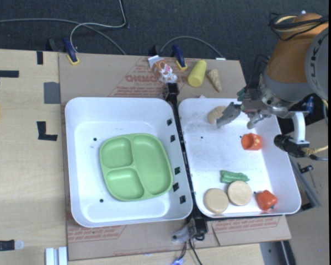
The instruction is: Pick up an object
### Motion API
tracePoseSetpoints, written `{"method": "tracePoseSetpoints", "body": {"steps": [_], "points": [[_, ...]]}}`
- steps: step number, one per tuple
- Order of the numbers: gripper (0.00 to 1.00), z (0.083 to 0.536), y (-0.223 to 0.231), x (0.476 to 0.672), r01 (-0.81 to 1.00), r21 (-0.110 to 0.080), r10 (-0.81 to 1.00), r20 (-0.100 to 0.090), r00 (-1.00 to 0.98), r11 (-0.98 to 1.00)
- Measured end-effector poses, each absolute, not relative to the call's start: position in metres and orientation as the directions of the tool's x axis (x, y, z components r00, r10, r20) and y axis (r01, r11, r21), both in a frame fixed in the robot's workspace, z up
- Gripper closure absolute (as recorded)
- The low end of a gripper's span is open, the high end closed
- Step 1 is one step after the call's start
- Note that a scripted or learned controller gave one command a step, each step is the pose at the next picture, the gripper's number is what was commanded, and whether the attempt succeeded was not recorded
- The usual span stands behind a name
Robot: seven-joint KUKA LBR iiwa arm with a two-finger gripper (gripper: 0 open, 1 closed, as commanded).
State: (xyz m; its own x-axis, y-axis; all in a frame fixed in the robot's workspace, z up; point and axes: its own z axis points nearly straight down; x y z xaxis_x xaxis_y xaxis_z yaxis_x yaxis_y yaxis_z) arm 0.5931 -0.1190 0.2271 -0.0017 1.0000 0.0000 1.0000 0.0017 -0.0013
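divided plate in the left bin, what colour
Light green, seen in the camera view: divided plate.

Dark grey carpeted floor (pixel 154 10) beyond the far edge, thin cables (pixel 99 29) trailing across it. Pale wood surface (pixel 22 148) carrying black tape marks (pixel 44 131). Brown cardboard sheet (pixel 121 79) on the surface, held by blue clamps (pixel 71 53) at its far edge. Even, diffuse lighting.

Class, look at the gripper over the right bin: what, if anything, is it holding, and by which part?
Nothing. The gripper hangs open above the right bin, with the tan piece beside one finger, not between them.
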Motion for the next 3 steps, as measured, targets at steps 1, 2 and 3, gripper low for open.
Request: {"method": "tracePoseSetpoints", "body": {"steps": [1,2,3], "points": [[0.0,0.2,-0.187,0.57,1.0,-0.002,1.0,-0.001,0.001,-0.001],[0.0,0.104,-0.221,0.61,1.0,0.014,1.0,-0.006,-0.002,0.003],[0.0,0.094,-0.225,0.61,1.0,0.018,1.0,-0.009,-0.003,0.003]]}}
